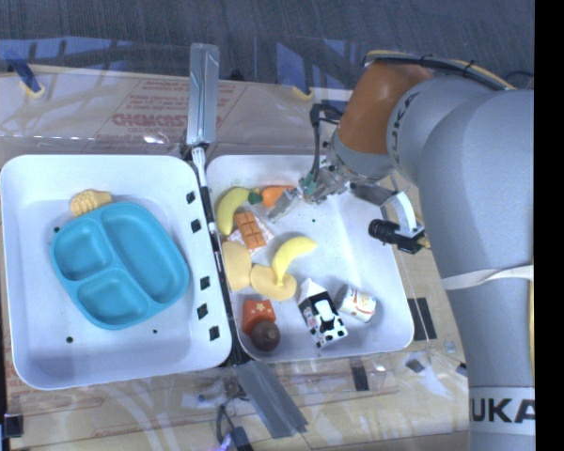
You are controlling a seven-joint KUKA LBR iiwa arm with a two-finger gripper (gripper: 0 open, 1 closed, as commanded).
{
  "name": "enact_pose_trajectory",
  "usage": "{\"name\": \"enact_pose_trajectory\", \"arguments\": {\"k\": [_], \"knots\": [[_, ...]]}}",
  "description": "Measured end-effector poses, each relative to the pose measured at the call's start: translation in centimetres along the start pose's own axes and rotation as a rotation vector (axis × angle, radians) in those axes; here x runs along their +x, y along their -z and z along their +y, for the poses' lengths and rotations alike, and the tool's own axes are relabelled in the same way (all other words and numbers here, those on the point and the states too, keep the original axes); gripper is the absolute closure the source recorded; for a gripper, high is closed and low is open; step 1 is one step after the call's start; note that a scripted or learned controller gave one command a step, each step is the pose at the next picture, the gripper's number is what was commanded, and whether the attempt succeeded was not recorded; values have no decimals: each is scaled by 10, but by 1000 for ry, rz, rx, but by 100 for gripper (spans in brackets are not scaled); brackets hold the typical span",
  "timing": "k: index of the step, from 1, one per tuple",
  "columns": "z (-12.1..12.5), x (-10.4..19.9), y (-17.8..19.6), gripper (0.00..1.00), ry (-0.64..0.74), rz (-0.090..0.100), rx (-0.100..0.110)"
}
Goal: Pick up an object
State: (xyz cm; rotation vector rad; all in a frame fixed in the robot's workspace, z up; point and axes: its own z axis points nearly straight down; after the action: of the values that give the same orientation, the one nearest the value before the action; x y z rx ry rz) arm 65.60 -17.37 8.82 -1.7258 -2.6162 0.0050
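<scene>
- Bench under clear plastic sheet, two white bins side by side: left bin [28, 252], right bin [395, 280].
- Left bin count: one blue divided plate [119, 263], one yellow corn piece [90, 200] touching its upper edge.
- Right bin count: two bananas, one [230, 208] by the divider, one [289, 252] mid-bin; one carrot [276, 195]; one waffle-like orange block [250, 228]; two pale yellow lumps [254, 275]; one red block [258, 312] with one dark brown ball [266, 336] just below it; one black-and-white cow carton [321, 318]; one small white cup [359, 304].
- My gripper [312, 188] sits low in the right bin's upper part, just right of the carrot.
- Can't tell whether my fingers are apart or together; nothing visibly between them.
- Carrot: small, orange, green tip, lying flat between upper banana and my gripper.
</scene>
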Motion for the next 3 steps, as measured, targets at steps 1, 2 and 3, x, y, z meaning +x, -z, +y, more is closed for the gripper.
{"name": "enact_pose_trajectory", "arguments": {"k": [1,2,3], "knots": [[-13,-33,2,0,134,-4,-5],[-9,-21,1,0,120,0,-2],[-12,-29,1,0,-2,-3,-4]]}}
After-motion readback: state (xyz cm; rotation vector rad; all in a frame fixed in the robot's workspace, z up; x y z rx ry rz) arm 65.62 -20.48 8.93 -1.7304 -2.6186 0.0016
